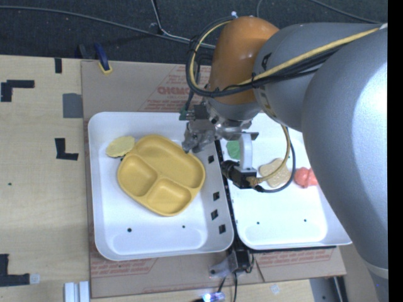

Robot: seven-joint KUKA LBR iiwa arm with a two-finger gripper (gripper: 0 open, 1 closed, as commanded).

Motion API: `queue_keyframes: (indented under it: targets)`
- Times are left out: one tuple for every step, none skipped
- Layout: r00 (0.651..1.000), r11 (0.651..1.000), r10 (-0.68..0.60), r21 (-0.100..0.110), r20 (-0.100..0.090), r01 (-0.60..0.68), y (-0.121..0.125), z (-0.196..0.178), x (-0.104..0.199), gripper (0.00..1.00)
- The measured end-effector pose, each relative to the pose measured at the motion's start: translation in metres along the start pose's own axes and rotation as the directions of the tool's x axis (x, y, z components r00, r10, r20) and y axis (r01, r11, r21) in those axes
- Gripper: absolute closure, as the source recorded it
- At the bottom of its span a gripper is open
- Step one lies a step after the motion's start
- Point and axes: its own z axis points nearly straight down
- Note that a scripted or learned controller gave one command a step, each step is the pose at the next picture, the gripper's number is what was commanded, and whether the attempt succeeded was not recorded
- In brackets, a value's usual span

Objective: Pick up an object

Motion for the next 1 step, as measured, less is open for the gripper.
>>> queue_keyframes:
  targets:
    - [1.0,1.0,0.003,-0.002,0.001,-0.003,0.0007,-0.0007,-0.0029,0.0]
